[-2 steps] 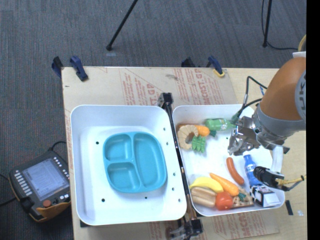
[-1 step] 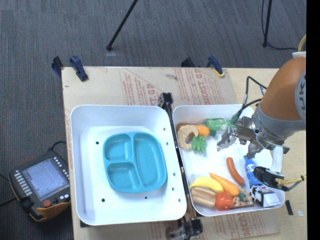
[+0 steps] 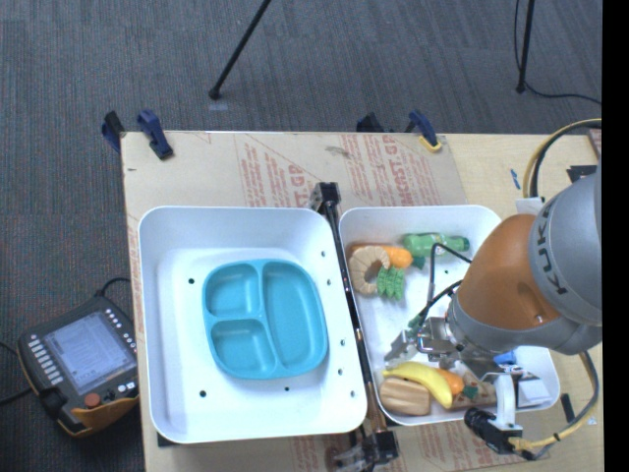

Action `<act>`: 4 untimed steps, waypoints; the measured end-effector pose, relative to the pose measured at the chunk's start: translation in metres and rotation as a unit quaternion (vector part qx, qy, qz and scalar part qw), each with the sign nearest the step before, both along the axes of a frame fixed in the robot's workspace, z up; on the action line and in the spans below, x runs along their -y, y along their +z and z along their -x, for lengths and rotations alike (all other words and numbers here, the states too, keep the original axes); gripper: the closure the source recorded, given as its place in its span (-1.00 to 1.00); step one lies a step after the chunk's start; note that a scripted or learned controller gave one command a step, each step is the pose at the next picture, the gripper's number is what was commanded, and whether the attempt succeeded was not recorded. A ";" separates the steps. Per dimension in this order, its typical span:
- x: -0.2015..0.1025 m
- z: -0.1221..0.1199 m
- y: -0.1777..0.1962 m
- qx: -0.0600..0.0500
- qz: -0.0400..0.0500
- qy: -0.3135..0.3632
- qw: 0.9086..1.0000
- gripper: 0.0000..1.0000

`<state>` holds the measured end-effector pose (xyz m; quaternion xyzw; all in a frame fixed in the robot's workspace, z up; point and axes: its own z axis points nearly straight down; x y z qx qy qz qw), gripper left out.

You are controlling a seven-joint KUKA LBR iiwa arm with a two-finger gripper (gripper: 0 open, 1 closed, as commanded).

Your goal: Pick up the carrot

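Observation:
The carrot (image 3: 398,257) is a small orange piece at the back of the right bin (image 3: 366,315), beside a beige ring-shaped pastry (image 3: 368,266) and a green leafy piece (image 3: 392,283). My gripper (image 3: 421,342) hangs low over the middle of the right bin, in front of the carrot and well apart from it. It sits just above a banana (image 3: 425,381). The grey and orange wrist (image 3: 511,283) hides the bin's right half.
A green vegetable (image 3: 433,244) lies at the right bin's back wall. A bread piece (image 3: 405,396) and a small orange item (image 3: 454,383) lie by the banana at the front. The left bin (image 3: 167,264) holds a blue divided plate (image 3: 218,293). A teach pendant (image 3: 79,362) sits off the bench's left.

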<state>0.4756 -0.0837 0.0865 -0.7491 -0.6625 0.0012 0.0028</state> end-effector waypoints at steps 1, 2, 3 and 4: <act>-0.013 -0.084 0.101 0.002 0.001 -0.084 0.997 -1.00; -0.029 -0.142 0.101 0.002 0.001 -0.030 1.000 -1.00; 0.001 -0.168 0.032 0.001 0.002 -0.090 0.996 -1.00; -0.001 -0.164 0.001 0.001 0.001 -0.100 0.995 -1.00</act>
